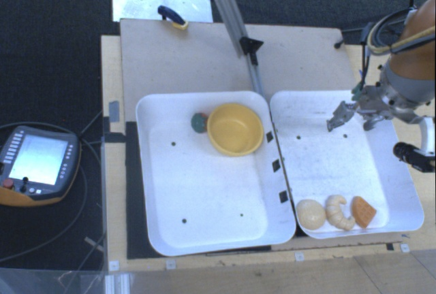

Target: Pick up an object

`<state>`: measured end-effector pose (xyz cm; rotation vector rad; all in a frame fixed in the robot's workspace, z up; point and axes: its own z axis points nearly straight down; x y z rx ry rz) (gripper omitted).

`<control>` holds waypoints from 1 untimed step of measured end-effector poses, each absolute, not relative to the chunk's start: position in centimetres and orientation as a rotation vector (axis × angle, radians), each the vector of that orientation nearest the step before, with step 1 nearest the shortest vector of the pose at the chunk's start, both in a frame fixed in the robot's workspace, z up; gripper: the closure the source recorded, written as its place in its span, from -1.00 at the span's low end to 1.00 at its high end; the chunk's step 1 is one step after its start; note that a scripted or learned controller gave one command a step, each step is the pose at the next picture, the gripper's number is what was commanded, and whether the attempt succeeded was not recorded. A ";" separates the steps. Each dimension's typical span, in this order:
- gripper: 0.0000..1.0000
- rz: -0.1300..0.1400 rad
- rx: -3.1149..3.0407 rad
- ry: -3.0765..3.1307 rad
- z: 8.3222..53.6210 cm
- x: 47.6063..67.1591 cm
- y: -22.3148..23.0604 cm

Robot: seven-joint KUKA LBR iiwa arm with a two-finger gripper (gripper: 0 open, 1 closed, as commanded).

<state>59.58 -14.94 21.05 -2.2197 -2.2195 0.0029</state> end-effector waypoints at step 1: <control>-1.00 0.002 -2.220 -2.220 16.9 59.6 -15.1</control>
